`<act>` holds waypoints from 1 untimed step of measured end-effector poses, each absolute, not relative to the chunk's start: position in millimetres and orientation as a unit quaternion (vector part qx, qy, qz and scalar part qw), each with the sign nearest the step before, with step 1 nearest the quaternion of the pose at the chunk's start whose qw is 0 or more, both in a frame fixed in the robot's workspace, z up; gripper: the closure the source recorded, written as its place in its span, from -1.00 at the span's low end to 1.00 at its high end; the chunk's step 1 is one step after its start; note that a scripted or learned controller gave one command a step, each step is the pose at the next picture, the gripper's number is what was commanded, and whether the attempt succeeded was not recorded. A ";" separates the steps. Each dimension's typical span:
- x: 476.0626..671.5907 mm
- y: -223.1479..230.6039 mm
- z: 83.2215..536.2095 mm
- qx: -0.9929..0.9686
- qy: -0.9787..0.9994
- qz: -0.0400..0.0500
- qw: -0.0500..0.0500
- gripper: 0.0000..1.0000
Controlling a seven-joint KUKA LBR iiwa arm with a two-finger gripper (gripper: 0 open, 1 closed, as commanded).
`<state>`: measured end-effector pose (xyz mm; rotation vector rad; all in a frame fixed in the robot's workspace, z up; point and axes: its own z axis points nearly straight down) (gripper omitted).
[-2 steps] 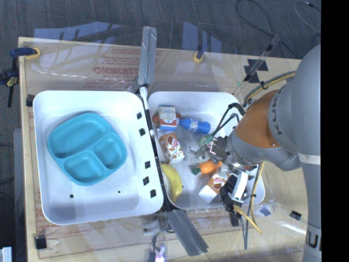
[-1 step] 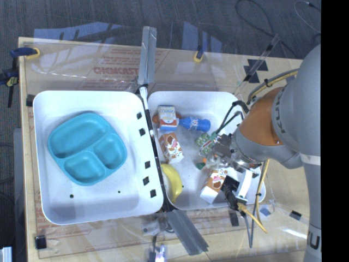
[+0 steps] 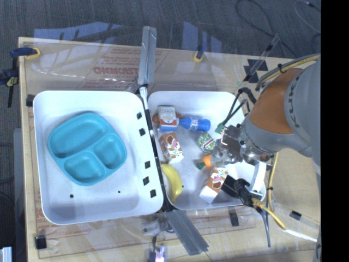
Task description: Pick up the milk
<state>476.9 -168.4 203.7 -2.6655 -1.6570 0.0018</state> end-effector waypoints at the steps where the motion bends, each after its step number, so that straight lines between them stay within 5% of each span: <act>1: 476.1 -187.7 126.0 -0.876 -0.483 0.001 0.002 1.00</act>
